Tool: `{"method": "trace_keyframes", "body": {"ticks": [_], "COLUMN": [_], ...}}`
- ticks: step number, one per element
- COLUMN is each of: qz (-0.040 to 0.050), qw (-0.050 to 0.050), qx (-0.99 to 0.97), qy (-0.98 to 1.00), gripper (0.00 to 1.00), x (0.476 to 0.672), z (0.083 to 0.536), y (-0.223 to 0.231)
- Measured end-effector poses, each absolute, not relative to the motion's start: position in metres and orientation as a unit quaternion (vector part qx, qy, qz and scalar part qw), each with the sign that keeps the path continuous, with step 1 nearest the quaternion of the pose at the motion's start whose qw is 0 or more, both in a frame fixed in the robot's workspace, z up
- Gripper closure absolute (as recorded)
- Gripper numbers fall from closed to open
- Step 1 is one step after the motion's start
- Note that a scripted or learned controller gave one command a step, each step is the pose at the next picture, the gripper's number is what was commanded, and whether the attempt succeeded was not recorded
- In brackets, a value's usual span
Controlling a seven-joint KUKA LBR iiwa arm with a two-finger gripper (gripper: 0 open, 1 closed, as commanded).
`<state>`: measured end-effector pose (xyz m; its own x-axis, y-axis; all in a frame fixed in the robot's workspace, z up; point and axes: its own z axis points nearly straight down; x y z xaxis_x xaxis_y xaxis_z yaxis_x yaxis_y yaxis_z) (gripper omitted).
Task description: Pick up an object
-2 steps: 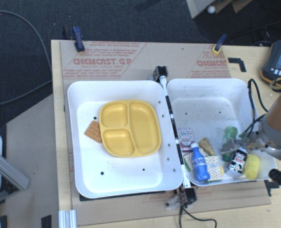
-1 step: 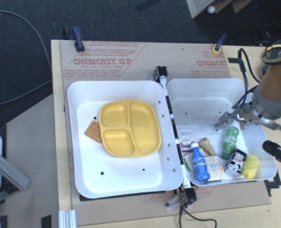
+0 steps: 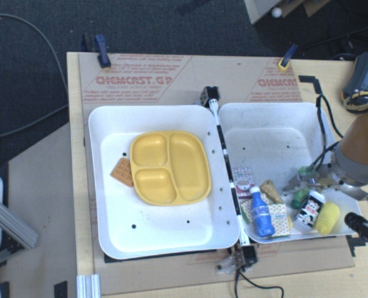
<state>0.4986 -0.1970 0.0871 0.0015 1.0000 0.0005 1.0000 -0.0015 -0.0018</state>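
The arm hides its jaws over the cluttered right bin.

Dark grey carpet floor around plywood bench; black cable curving across floor.

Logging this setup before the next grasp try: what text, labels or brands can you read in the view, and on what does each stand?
"CHEMCAST GP", as best it reads, in red on the brown board behind the left bin.
The same red print, cut off, on the board behind the right bin.
Smaller red lines around both: too blurred to read.
Blue bottle label: too small to read.
Black-and-white carton: print unreadable.
Packets in the right bin: unreadable.
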Motion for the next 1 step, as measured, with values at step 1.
{"method": "trace_keyframes", "body": {"ticks": [1], "qz": [-0.0011], "qw": [-0.001], "qx": [-0.707], "qy": [-0.707], "gripper": [1.0], "x": [0.5005], "z": [0.0976], "y": [-0.1964]}}
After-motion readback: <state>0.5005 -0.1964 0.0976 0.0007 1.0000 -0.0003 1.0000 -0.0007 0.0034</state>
